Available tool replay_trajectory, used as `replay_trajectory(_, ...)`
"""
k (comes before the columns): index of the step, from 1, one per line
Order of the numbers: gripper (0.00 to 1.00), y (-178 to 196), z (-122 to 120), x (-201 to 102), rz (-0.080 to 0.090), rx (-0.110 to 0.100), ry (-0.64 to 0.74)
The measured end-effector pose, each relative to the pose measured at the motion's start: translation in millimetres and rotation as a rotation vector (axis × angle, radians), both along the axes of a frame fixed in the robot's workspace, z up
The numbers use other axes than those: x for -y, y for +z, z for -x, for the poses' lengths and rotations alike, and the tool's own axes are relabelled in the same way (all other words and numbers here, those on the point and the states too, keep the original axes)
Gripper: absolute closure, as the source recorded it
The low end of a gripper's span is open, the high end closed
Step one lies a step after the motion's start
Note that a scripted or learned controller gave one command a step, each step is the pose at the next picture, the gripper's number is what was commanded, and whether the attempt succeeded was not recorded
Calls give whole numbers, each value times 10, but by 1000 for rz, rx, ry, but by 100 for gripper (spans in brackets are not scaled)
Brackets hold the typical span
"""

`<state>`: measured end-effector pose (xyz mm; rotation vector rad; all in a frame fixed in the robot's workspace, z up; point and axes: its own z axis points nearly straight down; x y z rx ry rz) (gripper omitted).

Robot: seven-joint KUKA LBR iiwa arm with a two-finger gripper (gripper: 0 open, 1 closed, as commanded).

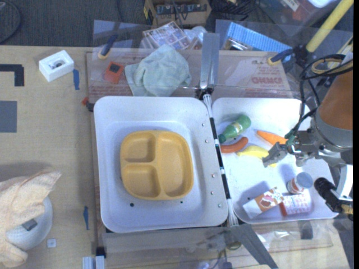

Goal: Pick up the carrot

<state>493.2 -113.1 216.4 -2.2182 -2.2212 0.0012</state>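
Two white bins (106, 150) are sitting side by side; my claw (276, 153) is hovering open at right of frame, gripping nothing, with the carrot (269, 136) lying just above it (beside a yellow banana (251, 151)).

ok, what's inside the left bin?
The left bin holds one yellow divided plate, its three compartments bare. Whatever lies beneath the plate is covered.

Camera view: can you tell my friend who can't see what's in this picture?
The robot's hand hovers in the right bin, beside an orange carrot lying near a yellow banana and a green bottle. The left bin holds a yellow divided plate.
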Motion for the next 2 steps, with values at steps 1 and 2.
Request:
replay_trajectory(1,0,337,-1148,-83,2,6,-14)
replay_trajectory(2,0,-152,-765,535,2,2,28)
